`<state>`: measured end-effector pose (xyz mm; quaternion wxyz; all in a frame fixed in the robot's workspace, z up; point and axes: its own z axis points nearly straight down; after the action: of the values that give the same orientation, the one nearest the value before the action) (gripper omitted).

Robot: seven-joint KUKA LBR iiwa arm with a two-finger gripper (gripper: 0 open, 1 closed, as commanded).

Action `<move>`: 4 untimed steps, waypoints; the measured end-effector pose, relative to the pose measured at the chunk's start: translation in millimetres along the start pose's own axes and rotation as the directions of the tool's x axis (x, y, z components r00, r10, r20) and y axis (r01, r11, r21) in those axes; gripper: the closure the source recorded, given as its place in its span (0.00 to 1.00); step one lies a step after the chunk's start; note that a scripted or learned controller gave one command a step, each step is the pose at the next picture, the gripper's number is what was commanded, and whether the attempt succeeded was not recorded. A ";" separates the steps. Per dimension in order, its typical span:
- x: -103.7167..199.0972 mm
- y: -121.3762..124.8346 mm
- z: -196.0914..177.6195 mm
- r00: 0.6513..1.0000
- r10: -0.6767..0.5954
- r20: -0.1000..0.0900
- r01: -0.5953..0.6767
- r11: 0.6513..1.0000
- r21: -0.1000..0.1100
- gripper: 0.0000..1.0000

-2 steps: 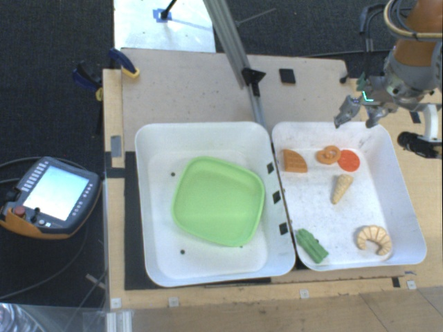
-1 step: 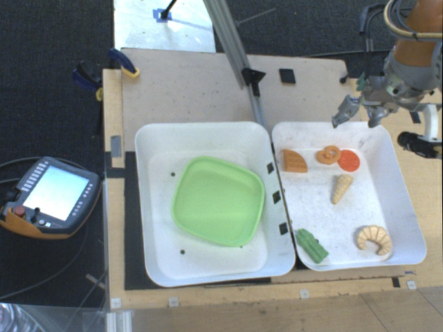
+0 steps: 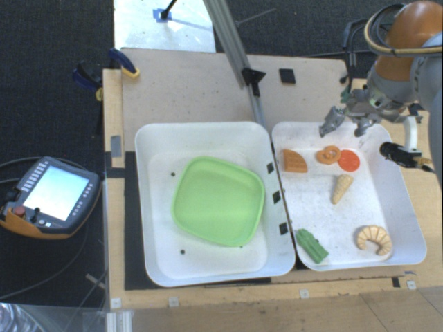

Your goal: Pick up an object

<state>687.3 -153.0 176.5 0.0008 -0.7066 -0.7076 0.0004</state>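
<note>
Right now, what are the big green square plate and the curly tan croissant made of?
The green square plate looks like smooth moulded plastic: even colour, rounded raised rim. The tan croissant seems a plastic toy, with neat ridges and a uniform, slightly glossy surface; I can't be sure.

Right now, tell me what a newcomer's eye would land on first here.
The big light-green plate lying alone in the left bin stands out most. Next come the small toy foods scattered in the right bin: a croissant at its near right, a green block at its near left, orange and red rounds toward the back. The gripper hangs open over that bin's far edge.
</note>
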 end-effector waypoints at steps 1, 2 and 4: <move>-2.0 -5.9 43.4 1.000 0.001 0.000 -0.001 1.000 0.000 0.00; -1.7 -6.0 87.5 1.000 0.000 0.000 0.000 1.000 -0.001 0.00; -7.6 -12.2 22.6 1.000 0.001 0.002 -0.001 1.000 -0.007 1.00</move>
<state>675.0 -160.6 153.9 -0.0022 -0.7070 -0.7072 -0.0015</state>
